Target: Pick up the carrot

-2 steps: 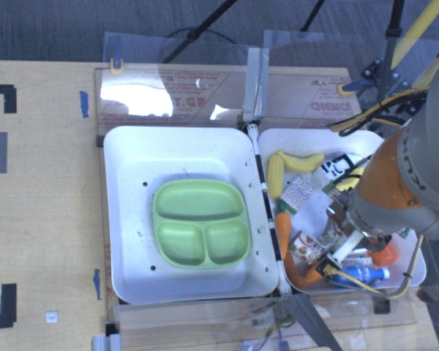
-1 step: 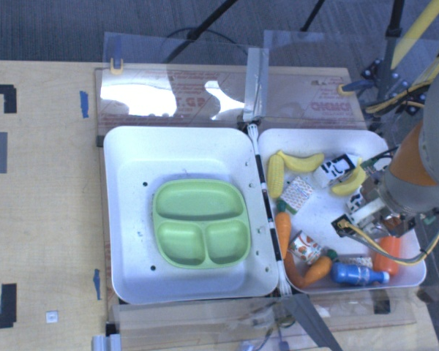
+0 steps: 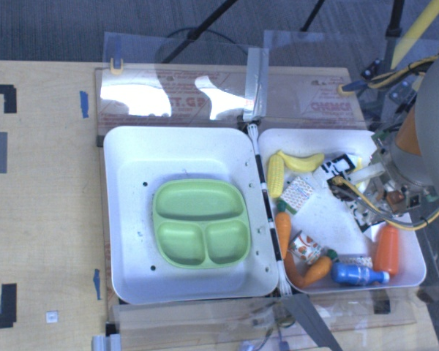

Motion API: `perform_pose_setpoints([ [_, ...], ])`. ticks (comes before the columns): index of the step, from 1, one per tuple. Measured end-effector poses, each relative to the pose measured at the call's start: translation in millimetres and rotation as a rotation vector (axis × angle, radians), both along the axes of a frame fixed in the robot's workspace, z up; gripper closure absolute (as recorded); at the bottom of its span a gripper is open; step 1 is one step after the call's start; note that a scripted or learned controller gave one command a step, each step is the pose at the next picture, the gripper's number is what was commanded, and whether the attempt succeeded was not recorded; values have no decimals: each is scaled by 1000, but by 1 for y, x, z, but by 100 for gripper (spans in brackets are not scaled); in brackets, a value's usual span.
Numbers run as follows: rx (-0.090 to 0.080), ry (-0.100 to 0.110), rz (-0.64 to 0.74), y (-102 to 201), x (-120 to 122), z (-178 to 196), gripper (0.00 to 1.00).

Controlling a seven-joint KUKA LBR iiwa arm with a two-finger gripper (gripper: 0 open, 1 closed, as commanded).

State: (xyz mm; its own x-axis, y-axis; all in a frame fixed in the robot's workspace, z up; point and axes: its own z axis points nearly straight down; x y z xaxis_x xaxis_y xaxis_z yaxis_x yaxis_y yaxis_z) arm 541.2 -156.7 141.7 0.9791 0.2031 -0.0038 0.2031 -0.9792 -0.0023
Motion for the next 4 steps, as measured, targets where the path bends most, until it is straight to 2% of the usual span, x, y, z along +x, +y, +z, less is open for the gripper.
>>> perform_pose_setpoints([
  [1, 0, -4, 1, 46, 18, -56, 100],
  [2, -1, -2, 99, 18, 30, -42, 100],
  [3, -1, -2, 14, 38, 118, 6, 100],
  [4, -8, -37, 4, 48, 122, -22, 100],
])
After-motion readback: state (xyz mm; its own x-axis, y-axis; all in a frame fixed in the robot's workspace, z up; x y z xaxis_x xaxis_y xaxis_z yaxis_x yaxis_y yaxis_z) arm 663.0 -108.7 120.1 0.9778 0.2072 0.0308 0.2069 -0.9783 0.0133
